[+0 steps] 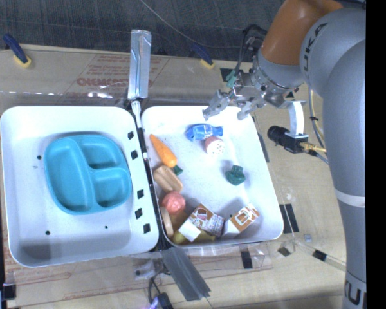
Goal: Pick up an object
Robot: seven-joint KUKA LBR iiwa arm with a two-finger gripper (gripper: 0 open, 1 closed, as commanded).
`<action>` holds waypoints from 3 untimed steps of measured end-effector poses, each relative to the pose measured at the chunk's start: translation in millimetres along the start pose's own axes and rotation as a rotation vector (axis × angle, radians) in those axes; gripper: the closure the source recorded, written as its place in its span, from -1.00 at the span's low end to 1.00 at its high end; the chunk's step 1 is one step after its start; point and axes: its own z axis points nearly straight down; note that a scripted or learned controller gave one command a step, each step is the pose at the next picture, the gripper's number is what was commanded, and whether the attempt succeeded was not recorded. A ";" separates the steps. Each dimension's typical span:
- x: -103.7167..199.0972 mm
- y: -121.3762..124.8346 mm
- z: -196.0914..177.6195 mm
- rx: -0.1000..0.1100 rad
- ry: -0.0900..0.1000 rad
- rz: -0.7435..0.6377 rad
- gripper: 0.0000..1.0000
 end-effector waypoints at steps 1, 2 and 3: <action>26.9 -35.3 156.9 -0.001 0.000 -0.076 -1.00; -39.9 -4.2 65.9 -0.008 -0.005 -0.295 -1.00; -7.3 -33.0 30.1 -0.004 -0.001 -0.222 -1.00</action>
